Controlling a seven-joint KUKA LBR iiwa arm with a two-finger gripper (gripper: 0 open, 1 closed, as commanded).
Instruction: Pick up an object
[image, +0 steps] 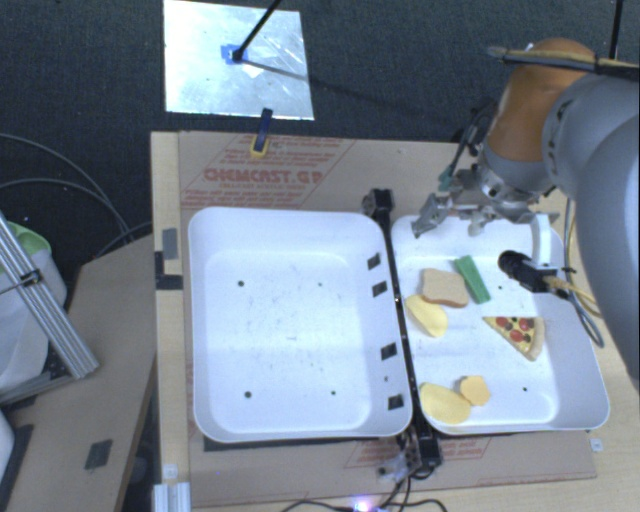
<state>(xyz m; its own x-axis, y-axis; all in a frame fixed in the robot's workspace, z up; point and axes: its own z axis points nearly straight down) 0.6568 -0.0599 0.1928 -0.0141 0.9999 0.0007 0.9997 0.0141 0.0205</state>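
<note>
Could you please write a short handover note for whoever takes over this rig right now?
Gripper: open, holding nothing, over the far edge of the right bin.
In that bin: bread slice, green block, pizza slice, and yellow pieces at and.
Left bin: nothing to report.
Done: nothing picked yet.
Left: lower onto one item, probably the bread or green block, grip and lift.

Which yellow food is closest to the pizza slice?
The small orange-yellow piece near the front of the right bin. It lies just below the pizza slice. The other two yellow pieces lie further left, near the divider.
</note>
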